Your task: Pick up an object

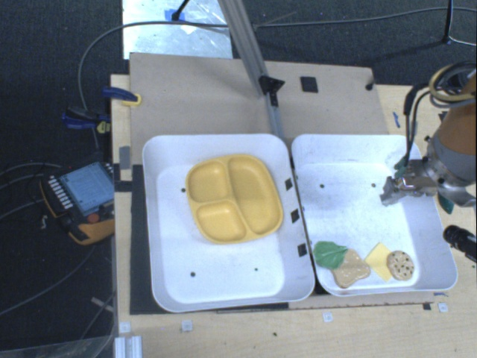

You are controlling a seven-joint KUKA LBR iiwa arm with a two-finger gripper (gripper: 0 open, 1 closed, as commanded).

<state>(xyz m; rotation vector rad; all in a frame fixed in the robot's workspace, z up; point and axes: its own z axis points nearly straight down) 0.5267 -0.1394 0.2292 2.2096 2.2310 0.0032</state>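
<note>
A dark carpeted floor surrounds a brown bench (223,88) that bears two shallow white bins side by side. The left bin (171,274) holds a yellow divided plate (232,198). The right bin (350,207) holds the pickable things, all bunched in its near corner: a green leaf-shaped piece (329,253), a tan bread-shaped piece (350,271) touching it, a yellow cheese-like wedge (380,260), and a round cookie (401,265) just beside the wedge.

The likeliest failure is a grasp that closes on nothing: these pieces look flat and low, so fingers may slide over them. They also crowd the bin's near wall and each other, so a descent there could strike the rim or nudge a neighbour out of reach.

The gripper (395,187) hangs over the right side of the right bin, well apart from the cluster and farther back. Nothing is seen between its fingers; whether they are spread or pressed together cannot be told from this slant.
</note>
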